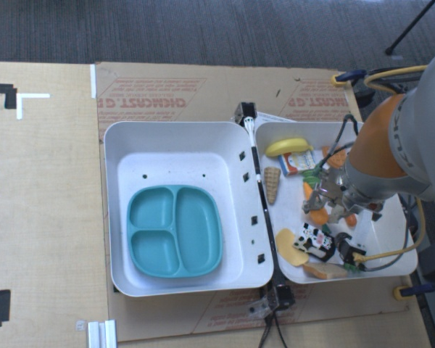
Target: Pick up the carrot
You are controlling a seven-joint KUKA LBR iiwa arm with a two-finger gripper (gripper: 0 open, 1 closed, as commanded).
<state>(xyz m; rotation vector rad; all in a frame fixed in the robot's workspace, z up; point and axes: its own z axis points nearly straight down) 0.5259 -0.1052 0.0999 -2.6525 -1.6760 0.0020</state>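
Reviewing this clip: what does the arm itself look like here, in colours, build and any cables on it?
The arm is a thick, rounded grey body with a broad orange band above the wrist. Below the band sits a grey metallic gripper of small, angular parts. Thin dark cables run along the wrist, and a yellow cable loops out near the bin's lower right.

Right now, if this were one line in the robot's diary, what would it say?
task: pick up carrot | gripper: low in right bin, over orange pieces | grasp: cannot tell | left bin: teal plate
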